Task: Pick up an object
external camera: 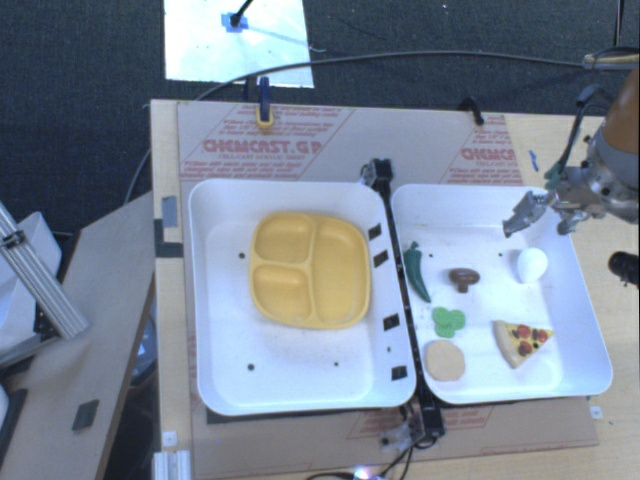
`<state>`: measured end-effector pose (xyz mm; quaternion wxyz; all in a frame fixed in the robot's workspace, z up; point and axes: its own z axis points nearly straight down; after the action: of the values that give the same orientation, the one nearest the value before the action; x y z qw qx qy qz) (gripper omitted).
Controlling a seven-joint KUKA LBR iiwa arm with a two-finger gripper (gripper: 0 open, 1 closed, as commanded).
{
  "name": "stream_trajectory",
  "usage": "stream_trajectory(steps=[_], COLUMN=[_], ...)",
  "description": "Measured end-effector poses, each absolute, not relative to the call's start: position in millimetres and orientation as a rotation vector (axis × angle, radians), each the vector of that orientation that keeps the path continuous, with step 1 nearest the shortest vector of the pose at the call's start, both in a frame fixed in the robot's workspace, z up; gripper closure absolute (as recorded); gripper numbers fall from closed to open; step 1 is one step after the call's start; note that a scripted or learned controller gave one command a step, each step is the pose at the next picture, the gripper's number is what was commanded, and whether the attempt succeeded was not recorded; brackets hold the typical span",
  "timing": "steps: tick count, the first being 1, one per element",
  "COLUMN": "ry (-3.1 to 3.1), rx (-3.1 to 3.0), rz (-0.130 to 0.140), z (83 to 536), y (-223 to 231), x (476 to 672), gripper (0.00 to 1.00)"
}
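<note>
1. The gripper hangs over the upper right corner of the right bin, reaching in from the right; its two fingers stand apart with nothing between them.
2. A white egg lies in the right bin just below the gripper, apart from the fingers.
3. A brown mushroom sits left of the egg, near the middle of the bin.
4. A green pepper lies along the bin's left wall.
5. A green leafy piece rests below the mushroom, with a round tan biscuit just beneath it.
6. A pizza slice lies in the lower right part of that bin.
7. The left bin holds a yellow divided plate near its centre.
8. Both bins rest on the surface, side by side.
</note>
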<state>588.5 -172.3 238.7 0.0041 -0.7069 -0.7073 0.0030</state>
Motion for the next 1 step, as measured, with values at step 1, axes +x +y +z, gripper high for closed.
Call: stream_trajectory(steps=[1], ry=[-2.226], rx=[-2.219], rz=[-0.001], z=[245.6], y=[-171.8], x=[590.8], gripper=[0.00])
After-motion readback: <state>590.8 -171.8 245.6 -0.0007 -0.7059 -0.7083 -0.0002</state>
